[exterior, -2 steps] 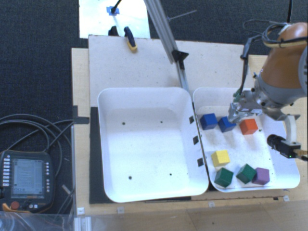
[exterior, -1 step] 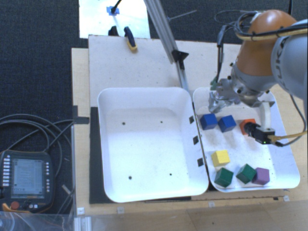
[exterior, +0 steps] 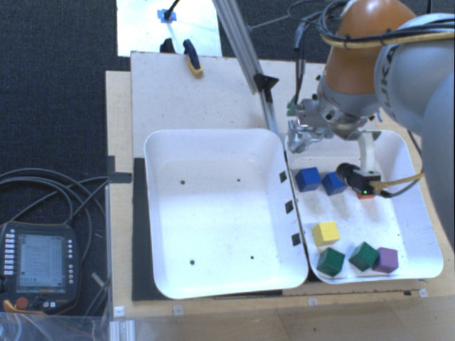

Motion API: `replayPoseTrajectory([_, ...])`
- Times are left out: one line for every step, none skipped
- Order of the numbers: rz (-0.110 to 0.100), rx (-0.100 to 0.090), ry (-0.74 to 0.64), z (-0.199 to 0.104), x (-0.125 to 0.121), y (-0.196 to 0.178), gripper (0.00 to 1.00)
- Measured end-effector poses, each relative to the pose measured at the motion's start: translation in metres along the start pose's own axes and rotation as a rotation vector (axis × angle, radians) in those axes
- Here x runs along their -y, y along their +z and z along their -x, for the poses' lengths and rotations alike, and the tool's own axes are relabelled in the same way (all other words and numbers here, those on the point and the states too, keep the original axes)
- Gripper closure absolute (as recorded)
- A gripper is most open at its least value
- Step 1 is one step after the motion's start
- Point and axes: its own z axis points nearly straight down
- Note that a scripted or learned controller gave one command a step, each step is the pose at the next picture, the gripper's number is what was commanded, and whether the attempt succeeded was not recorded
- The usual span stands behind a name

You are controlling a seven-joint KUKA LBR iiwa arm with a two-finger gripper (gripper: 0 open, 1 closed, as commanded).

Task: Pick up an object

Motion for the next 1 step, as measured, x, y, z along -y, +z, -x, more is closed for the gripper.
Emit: replayPoseTrajectory([0.0, -0.001, -0.001, -0.0417, -0.0358, -0.0008, 1.0])
